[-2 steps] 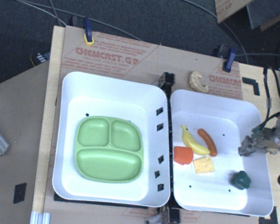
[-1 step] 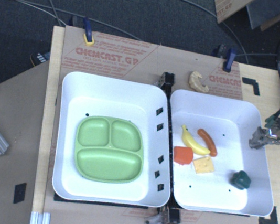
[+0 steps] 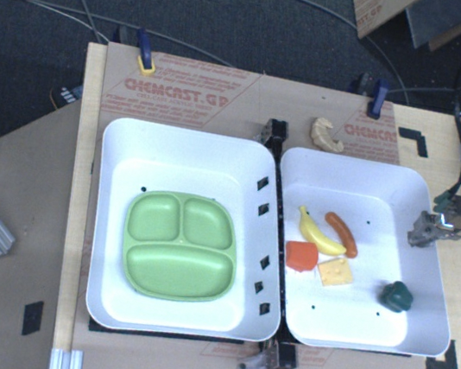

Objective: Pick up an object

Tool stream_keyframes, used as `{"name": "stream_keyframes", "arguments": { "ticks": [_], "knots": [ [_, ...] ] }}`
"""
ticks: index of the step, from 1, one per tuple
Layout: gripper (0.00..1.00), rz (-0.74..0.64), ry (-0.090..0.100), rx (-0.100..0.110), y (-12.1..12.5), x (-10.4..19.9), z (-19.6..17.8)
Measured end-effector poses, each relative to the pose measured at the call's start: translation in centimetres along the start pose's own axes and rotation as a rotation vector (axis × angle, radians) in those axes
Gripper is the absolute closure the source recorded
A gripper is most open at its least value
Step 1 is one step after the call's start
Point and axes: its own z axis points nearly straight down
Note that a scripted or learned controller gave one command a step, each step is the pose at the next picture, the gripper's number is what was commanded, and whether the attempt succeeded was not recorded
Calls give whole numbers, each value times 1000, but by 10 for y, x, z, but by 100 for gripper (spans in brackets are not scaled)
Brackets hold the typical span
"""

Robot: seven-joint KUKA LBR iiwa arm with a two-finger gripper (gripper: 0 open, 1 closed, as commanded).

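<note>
— Eyeing the green lump point(image 3: 396, 296) as the likeliest target. Lying alone in the right bin point(image 3: 362, 337), toward its near right corner, close to the wall but seemingly not touching it.

— Handling?

— Looks like toy food, so probably light, stiff plastic. Bumpy and rounded, hence liable to roll or squirt out of a poor pinch. Best taken across the middle, straight from above, squarely.

— Any easier pick?

— Maybe the cheese point(image 3: 336, 272): blocky, flat-sided, probably the surest to clamp. Crowded, though. Touching or nearly touching the red piece point(image 3: 301, 255) on its left, with banana point(image 3: 314, 231) and sausage point(image 3: 340, 233) just behind, side by side. Real risk of nudging neighbours there.

— And the claw point(image 3: 426, 230)?

— Hanging at the right bin's right rim, farther back than the green lump and well apart from the cluster. Nothing visibly held. Wide or narrow: cannot tell, too small and blurred.

— Farther out?

— Left bin point(image 3: 113, 203) carrying a green divided plate point(image 3: 178, 245); no part in this job. Beige lump point(image 3: 326, 134) on the counter point(image 3: 433, 152) behind the bins, outside both.

— Judging from here, then?

— No grasp begun yet. Calls for a short shift toward the near side, then a descent over the green lump, keeping off the bin wall.
</note>
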Motion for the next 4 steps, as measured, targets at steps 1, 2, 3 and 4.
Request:
{"name": "stream_keyframes", "arguments": {
  "ticks": [1,2,3,4],
  "knots": [
    [100,-3,3,3,-6,53,8],
    [100,-4,4,3,-15,97,9],
    [100,-5,4,3,-16,141,7],
    [100,-5,4,4,-21,196,13]
  ]
}}
